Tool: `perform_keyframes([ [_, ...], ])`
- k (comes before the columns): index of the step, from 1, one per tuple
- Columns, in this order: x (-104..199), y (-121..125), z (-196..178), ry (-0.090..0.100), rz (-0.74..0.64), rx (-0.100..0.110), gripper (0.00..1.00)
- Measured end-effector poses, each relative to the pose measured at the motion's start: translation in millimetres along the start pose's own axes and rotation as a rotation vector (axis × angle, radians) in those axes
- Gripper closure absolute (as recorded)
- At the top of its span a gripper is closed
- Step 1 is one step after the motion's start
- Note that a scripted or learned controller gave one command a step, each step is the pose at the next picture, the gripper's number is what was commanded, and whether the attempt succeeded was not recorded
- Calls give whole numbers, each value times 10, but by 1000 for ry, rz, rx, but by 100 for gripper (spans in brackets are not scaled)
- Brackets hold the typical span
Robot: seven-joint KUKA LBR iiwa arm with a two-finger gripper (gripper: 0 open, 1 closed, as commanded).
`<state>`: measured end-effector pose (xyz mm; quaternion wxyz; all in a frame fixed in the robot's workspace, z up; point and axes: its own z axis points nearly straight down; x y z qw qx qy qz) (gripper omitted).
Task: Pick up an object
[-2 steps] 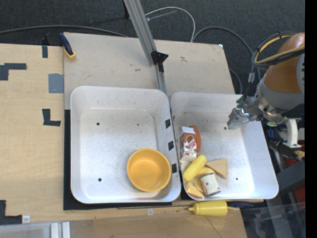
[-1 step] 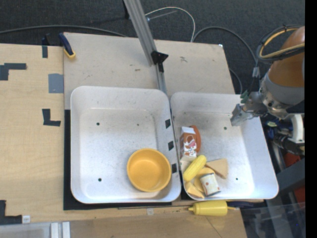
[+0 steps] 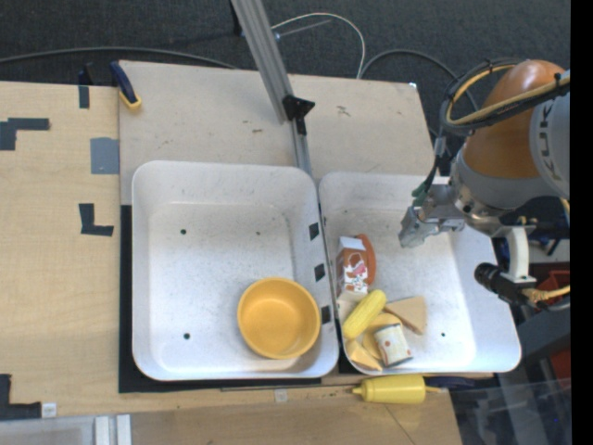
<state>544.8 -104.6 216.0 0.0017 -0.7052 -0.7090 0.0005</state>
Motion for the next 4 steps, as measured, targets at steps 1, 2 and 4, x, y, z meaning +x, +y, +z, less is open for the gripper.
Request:
perform_keyframes([
  [1,484,-9,-5,0,-1,0,100],
  [2,1012,-56,-100,0,-2,-1,100],
  [4,2040,-395,-206,0,-2,-1,100],
])
